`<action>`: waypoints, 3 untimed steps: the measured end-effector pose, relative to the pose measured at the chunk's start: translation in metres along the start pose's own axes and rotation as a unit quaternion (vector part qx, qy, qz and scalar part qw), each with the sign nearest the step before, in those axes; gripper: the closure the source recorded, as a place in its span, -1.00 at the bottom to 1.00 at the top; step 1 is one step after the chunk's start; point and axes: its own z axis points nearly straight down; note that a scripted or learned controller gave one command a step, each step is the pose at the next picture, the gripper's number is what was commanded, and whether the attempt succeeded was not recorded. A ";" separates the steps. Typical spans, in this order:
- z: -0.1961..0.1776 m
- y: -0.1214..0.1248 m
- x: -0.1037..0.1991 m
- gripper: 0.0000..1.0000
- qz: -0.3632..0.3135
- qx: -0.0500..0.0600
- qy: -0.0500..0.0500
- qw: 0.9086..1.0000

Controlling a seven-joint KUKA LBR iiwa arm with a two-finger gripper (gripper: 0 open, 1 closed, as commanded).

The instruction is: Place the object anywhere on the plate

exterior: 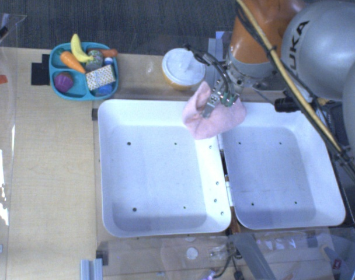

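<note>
Over bins' seam [223, 156], pink cloth [215, 120] crumpled

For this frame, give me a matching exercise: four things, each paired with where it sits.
Things:
1. pink cloth
2. blue divided tray
3. yellow-rimmed plate
4. gripper

Places:
A. on the bench, left of the bins
B. over the pink cloth
C. behind the bins, near the arm
D. hanging over the far rims where the two bins meet

Pairs: 1-D, 2-A, 3-C, 4-B
</note>
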 end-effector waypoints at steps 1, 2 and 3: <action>0.005 0.050 0.024 1.00 -0.199 -0.001 -0.001 0.980; 0.001 0.090 0.056 1.00 -0.278 -0.002 -0.002 0.961; 0.001 0.090 0.056 -1.00 -0.278 -0.002 -0.002 0.961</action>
